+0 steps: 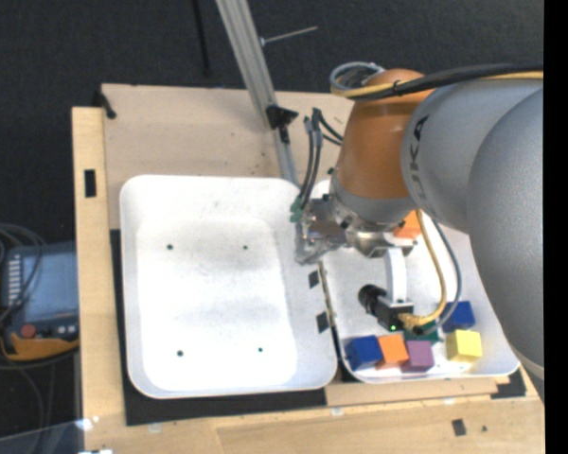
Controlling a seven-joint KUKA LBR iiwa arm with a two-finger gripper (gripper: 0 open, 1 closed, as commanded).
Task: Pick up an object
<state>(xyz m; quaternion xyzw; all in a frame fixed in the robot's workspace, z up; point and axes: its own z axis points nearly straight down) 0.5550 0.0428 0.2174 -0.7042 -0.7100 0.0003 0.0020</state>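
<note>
My claw (pixel 346 237) hangs over the far left part of the right bin (pixel 492 375), close to the wall it shares with the left bin (pixel 208 282). My own wrist covers the claw from above, so I cannot tell whether it is wide, narrow or holding anything.

The blocks lie well short of my claw, toward the bin's near rim. A blue block (pixel 363 351), an orange block (pixel 394 348) and a purple block (pixel 419 355) sit touching in a row that runs left to right along that rim. A yellow block (pixel 465 344) sits just right of them, with a second blue block (pixel 460 314) just behind it. Each looks about cube-shaped, so none shows a clear long axis; their faces sit roughly square to the rim.
</note>
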